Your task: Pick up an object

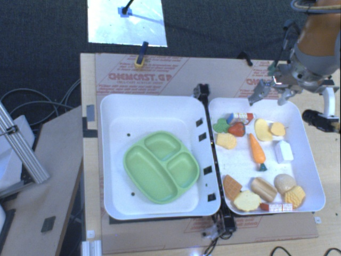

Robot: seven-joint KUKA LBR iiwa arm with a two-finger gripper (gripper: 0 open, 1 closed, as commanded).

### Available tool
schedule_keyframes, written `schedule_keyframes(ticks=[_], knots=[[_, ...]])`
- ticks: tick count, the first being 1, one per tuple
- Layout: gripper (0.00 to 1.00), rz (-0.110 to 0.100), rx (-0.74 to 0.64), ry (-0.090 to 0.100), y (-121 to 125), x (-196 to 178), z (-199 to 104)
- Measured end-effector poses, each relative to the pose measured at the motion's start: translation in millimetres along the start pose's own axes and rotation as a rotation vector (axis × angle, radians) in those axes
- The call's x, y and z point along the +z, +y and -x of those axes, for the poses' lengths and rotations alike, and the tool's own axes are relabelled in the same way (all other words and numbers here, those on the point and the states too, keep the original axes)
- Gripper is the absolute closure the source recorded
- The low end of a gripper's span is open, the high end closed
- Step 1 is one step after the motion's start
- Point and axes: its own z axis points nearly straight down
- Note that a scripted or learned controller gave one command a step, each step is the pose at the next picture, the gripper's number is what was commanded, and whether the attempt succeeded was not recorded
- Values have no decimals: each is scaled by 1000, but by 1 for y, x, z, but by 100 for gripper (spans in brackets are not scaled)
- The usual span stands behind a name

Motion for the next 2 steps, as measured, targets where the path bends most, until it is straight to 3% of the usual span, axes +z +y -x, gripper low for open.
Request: schedule_keyframes(ticks=[1,2], knots=[[0,11,-2,-1,2,-7,0],[0,8,-1,-1,4,35,-2]])
